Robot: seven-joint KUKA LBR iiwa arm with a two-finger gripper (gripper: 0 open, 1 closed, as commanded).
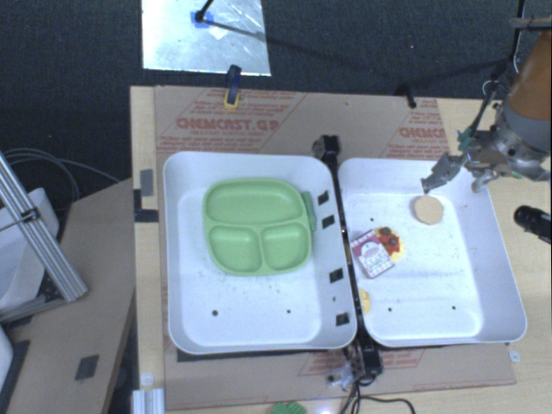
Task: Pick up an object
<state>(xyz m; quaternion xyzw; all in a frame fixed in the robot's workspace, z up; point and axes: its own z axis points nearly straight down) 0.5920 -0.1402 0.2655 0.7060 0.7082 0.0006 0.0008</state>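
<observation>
The gripper (459, 172) hangs over the right bin's (483, 317) far edge, fingers spread apart with nothing between them. Just below sits a tan cookie (428, 210). Nearer the divider lies a small packet (377, 252). A green tray (257, 226) rests in the left bin (185, 317).

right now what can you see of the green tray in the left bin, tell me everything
The green tray is a pale green, matte, plastic-looking divided plate with rounded corners. It has three compartments: one wide one across the far side and two smaller ones on the near side. It lies flat and right way up on the floor of the left bin, a little toward the far side, apart from the bin walls. Nothing lies in it or touches it.
</observation>
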